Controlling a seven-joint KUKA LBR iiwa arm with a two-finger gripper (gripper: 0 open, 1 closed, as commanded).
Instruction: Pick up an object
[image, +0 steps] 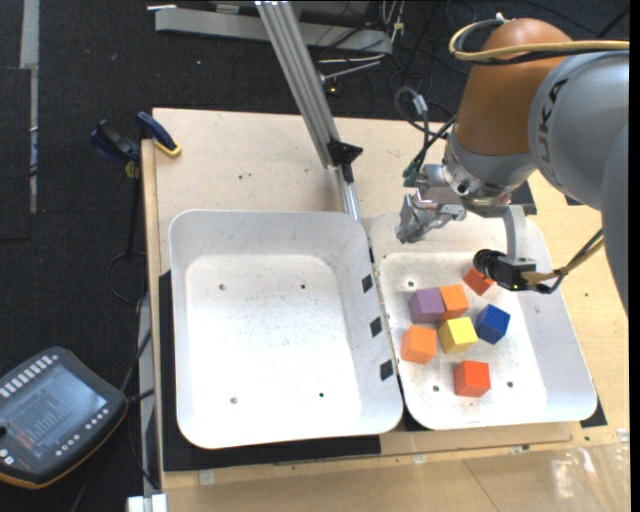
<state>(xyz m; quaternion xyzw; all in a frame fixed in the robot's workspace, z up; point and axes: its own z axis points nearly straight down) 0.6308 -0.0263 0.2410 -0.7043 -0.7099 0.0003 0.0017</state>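
Note:
Several small blocks lie in the right bin (540, 395): a purple one (427, 305), an orange one (455, 298), a yellow one (459, 333), a blue one (493, 323), another orange one (419, 344), a red-orange one (472, 378) and a red one (477, 280) near the bin's back. My gripper (414, 226) hangs over the back left corner of the right bin, above and apart from the blocks. Nothing shows between its fingers.
The left bin (200, 235) sits beside the right one, its floor bare. A metal pole (305, 85) slants across the bench's back. A blue and yellow clamp (140, 135) lies at the bench's far left corner. A teach pendant (50, 415) sits off the bench at lower left.

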